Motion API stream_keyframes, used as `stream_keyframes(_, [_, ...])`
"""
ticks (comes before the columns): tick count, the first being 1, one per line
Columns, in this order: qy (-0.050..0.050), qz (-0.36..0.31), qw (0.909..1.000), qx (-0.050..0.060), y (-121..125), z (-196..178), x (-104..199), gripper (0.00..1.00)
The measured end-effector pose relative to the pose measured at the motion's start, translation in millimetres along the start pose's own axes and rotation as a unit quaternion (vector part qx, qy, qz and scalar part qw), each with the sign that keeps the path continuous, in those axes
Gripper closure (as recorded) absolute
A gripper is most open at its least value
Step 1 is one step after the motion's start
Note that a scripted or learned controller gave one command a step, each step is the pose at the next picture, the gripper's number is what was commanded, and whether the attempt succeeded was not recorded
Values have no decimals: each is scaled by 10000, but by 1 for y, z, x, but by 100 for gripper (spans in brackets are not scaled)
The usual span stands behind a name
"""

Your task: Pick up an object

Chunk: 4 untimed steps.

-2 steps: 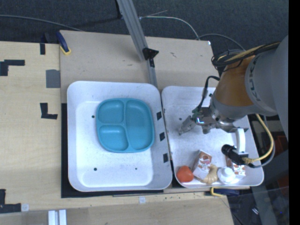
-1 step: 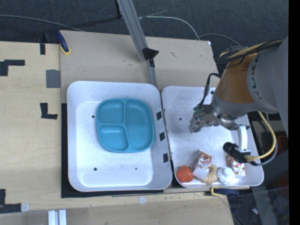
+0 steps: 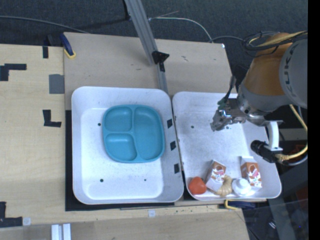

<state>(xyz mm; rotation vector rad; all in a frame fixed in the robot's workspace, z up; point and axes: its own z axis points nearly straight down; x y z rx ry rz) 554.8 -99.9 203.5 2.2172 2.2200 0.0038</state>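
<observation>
Several small objects crowd the near edge of the right bin [image 3: 200, 109]: a red tomato-like piece [image 3: 197, 185], 2 small printed cartons [image 3: 216, 175] [image 3: 251, 174], a tan piece [image 3: 227, 185] and a white cap-like item [image 3: 243, 186], most touching or just beside one another. All look light; the cartons seem stiff and flat-sided, so a grip across the narrow faces should suit, while the round red piece may roll or slip. The carton on the right stands a little apart and looks the easiest pick. The end effector [image 3: 220, 121] hovers over the bare middle of that bin, well apart from the cluster; whether it is apart or together I cannot tell. The left bin [image 3: 85, 134] holds a blue divided plate [image 3: 134, 134] on the worktop [image 3: 30, 149].
</observation>
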Motion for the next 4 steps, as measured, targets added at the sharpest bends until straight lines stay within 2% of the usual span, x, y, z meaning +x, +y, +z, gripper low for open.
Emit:
stream_keyframes(1, [7, -1, 10000, 18, 1, -19, 0, 100])
stream_keyframes(4, [17, -35, 10000, 35, -21, -36, 170, 100])
